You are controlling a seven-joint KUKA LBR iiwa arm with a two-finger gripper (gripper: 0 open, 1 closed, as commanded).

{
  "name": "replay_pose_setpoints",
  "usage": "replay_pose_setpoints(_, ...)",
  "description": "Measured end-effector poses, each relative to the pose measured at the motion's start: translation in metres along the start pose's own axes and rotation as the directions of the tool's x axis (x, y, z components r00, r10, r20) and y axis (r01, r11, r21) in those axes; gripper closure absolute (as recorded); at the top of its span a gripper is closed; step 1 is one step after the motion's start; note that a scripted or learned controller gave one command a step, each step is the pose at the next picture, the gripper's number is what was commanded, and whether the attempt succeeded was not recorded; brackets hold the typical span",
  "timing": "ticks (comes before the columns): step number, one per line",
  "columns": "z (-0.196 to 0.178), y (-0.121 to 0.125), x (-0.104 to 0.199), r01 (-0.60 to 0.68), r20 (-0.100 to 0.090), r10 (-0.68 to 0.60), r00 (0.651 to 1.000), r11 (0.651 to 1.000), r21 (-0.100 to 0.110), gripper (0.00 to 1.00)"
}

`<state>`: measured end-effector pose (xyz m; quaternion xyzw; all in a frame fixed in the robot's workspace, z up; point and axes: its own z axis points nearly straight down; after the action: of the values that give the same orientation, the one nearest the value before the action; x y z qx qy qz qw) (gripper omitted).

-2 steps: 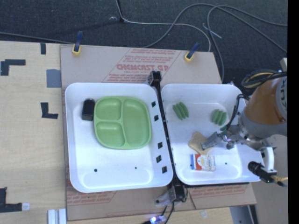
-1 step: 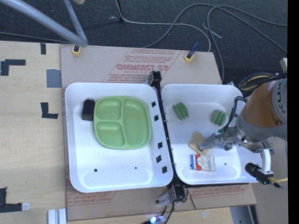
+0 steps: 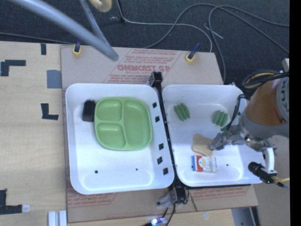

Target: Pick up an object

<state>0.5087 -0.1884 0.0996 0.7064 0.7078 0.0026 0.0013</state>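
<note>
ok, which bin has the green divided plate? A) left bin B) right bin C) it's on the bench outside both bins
A: the green plate lies inside the left bin, next to a small black item; the right bin holds two green pieces, a tan piece and a small carton instead.
</note>
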Motion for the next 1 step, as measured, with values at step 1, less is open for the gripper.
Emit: replay_pose_setpoints(1,-0.0423,-0.0011,0.0018,0.000,0.002,0.000,1.000,1.000,0.003,1.00)
